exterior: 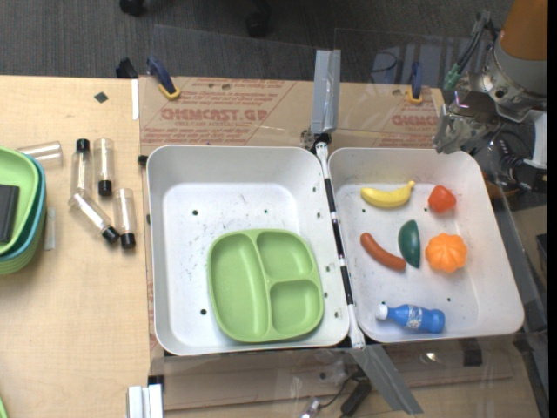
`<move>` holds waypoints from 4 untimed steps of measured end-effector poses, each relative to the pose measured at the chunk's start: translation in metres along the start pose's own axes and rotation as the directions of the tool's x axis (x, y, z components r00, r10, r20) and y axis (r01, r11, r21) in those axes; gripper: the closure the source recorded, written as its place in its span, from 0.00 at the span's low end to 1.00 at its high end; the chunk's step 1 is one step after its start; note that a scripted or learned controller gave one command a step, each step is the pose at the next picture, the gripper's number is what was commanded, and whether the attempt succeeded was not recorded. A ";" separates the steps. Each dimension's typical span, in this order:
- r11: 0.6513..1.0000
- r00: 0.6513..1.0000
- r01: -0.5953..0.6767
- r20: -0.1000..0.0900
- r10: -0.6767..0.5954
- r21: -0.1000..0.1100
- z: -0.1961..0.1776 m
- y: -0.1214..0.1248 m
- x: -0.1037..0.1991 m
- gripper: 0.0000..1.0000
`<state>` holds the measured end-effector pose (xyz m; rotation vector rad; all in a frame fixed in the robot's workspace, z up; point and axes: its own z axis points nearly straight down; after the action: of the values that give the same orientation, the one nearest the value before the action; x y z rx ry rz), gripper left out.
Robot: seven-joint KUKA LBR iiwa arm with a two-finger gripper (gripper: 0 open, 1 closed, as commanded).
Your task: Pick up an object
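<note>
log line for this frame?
phase: pre-grasp | gripper: above right bin far rim, nothing held | right bin: banana, bottle | left bin: green tray

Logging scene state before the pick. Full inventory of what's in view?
bins: 2, white, side by side on the bench
divided plate: 1, green, left bin
banana: 1, yellow, right bin, top
tomato: 1, red, right bin, top right
sausage: 1, red-brown, right bin, middle
leaf-shaped piece: 1, dark green, beside sausage
pumpkin: 1, orange, right bin
bottle: 1, blue, lying at bottom of right bin
tubes: several, clear with black caps, bench left
arm: 1, grey and orange, top right
claw: 1, above right bin's far edge
</note>
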<state>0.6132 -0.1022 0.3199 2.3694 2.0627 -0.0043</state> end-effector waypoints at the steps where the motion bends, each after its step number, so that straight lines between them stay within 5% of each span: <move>1: 1.000 1.000 0.004 0.003 -0.004 0.003 -0.007 0.001 0.000 1.00; 4: 1.000 1.000 0.014 0.011 -0.014 0.008 -0.030 0.002 0.000 1.00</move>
<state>0.6155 -0.1026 0.3495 2.3540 2.0785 -0.0261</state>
